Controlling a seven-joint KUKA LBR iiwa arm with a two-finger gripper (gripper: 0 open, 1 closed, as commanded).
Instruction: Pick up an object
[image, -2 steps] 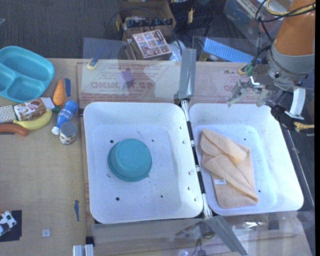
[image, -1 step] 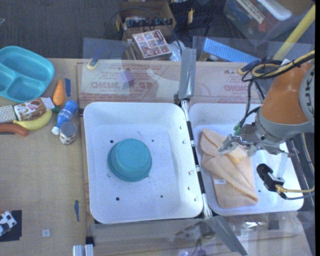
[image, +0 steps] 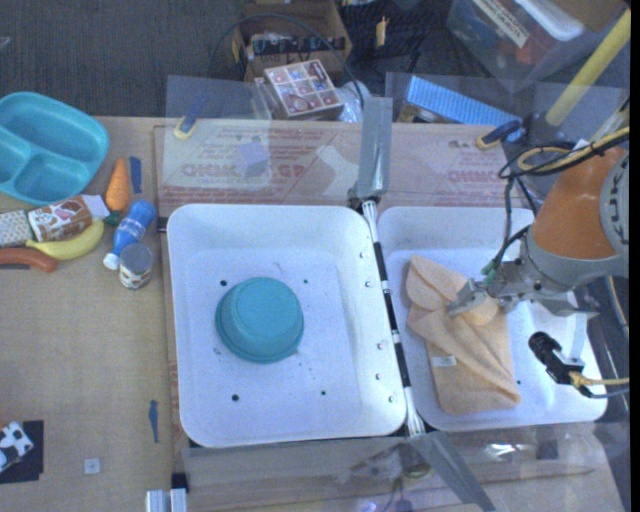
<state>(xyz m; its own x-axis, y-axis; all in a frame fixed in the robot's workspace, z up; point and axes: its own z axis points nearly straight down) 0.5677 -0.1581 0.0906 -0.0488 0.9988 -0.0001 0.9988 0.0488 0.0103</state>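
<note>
A tan cloth (image: 462, 350) lies crumpled in the right bin (image: 560, 405), reaching from the bin's upper left down toward its front. My gripper (image: 468, 302) comes in from the right and sits low over the cloth's upper middle, right at a raised fold. An upturned teal bowl (image: 260, 319) rests in the middle of the left bin (image: 200, 240), well away from the gripper.
Left of the bins, the wooden bench carries a blue divided tray (image: 45, 145), a toy carrot (image: 118, 185), a banana (image: 70, 243), a small blue bottle (image: 128, 232) and a can (image: 136, 266). Boxes and clutter stand behind the bins.
</note>
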